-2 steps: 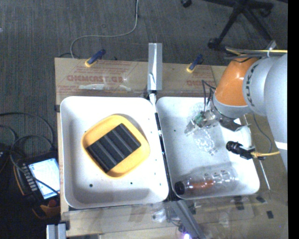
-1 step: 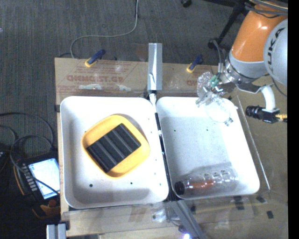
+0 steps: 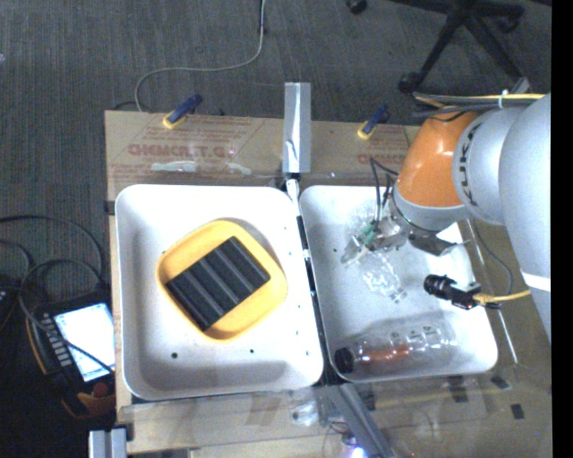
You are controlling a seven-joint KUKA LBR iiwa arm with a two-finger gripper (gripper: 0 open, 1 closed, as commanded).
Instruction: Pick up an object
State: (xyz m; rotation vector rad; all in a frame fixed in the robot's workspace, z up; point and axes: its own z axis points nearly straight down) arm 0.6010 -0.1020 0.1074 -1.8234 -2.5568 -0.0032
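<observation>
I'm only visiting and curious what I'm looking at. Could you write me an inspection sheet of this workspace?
Surface: two white bins, left bin and right bin, on a bench.
Job's things: yellow tray in the left bin; clear bottle and crumpled clear plastic in the right.
Clutter: blue clamps on the cardboard behind.
Grippers: gripper low over the right bin; fingers unclear.
Cables: thin cable on the floor; yellow one by the arm.
Surroundings: carpet, chair base, lit screen.
</observation>
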